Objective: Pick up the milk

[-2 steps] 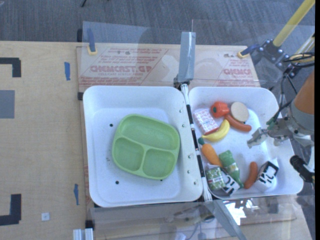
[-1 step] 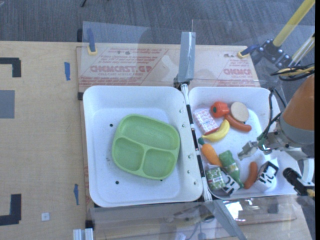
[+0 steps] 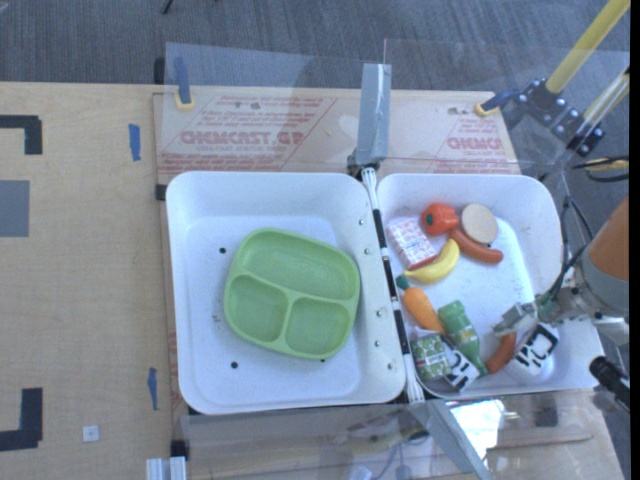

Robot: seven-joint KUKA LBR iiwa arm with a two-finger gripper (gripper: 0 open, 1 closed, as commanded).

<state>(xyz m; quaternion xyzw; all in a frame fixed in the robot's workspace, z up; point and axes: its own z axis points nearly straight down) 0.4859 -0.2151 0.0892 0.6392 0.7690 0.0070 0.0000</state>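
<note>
Gripper [image 3: 522, 320] low over right bin's [image 3: 545, 200] near corner, finger spread unclear, milk [image 3: 437, 358] just beside.

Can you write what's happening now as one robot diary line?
task: pick up milk | gripper: low in right bin, near front | milk: front edge, not held

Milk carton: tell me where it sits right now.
In the camera view the milk carton lies in the right bin, against its left wall, just left of the tomato and above the banana.
</note>
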